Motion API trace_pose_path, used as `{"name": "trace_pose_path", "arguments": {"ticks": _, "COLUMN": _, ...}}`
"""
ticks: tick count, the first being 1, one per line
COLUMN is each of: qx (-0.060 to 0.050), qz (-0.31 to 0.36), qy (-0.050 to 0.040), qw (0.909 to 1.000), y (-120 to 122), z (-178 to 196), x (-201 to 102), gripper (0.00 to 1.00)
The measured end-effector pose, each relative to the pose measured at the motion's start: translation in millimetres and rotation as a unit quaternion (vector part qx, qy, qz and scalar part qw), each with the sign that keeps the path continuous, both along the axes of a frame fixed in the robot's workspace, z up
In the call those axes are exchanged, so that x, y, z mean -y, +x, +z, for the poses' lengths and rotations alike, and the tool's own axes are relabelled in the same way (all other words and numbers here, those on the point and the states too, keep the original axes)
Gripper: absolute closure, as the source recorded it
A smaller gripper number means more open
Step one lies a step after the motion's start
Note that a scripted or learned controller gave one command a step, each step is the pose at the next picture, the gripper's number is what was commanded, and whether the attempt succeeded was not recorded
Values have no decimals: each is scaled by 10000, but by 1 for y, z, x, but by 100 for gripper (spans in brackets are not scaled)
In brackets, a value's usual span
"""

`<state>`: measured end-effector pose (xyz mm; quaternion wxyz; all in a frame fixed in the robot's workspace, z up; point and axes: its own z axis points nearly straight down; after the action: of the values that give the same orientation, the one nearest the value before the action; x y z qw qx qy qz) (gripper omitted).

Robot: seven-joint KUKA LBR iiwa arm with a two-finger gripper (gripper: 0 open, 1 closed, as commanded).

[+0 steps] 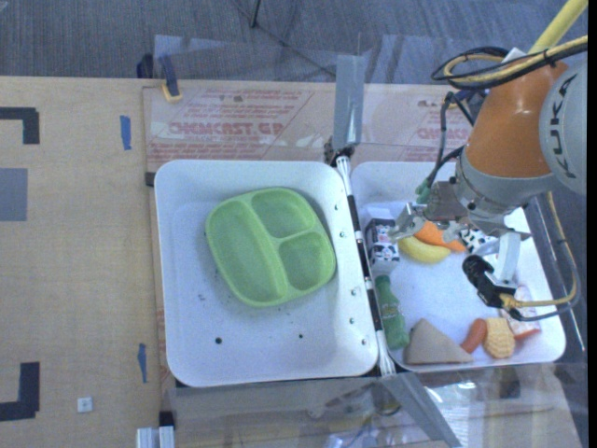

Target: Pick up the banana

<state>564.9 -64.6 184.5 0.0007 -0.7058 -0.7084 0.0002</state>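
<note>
Look into the right bin point(546, 343): the banana point(424, 250) lies in its upper middle part, a short yellow curve with its long axis running roughly left to right across the view, dipping a little toward the right. An orange piece, probably a carrot point(438, 234), lies touching it along its upper edge, and a small black-and-white patterned thing point(478, 241) sits just to the right of the pair.

The pincer point(420, 222) hangs at the end of the grey arm point(508, 129), which comes in from the right and covers the bin's upper right corner. As far as you can judge, it sits right at the banana's upper left side, so the fruit lies just below and slightly right of it, very near or already touching. The metal parts blur into the clutter, so you cannot tell whether the pincer is wide or narrow, nor whether it has anything.

The relation that matters for the coming move is that closing across the banana's short width means squeezing from the upper side and the lower side. The carrot crowding the upper side looks likely to be caught or pushed along with it.

The green divided plate point(270, 245) in the left bin point(187, 343) is well apart.
</note>
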Motion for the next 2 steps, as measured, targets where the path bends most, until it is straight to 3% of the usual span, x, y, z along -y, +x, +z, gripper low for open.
{"name": "trace_pose_path", "arguments": {"ticks": 1, "qx": 22, "qz": 1497, "qy": -6, "qw": 9887, "y": -23, "z": -88, "x": 31, "gripper": 0}}
{"name": "trace_pose_path", "arguments": {"ticks": 2, "qx": 56, "qz": 997, "qy": -21, "qw": 9950, "y": 44, "z": -95, "x": 35, "gripper": 0}}
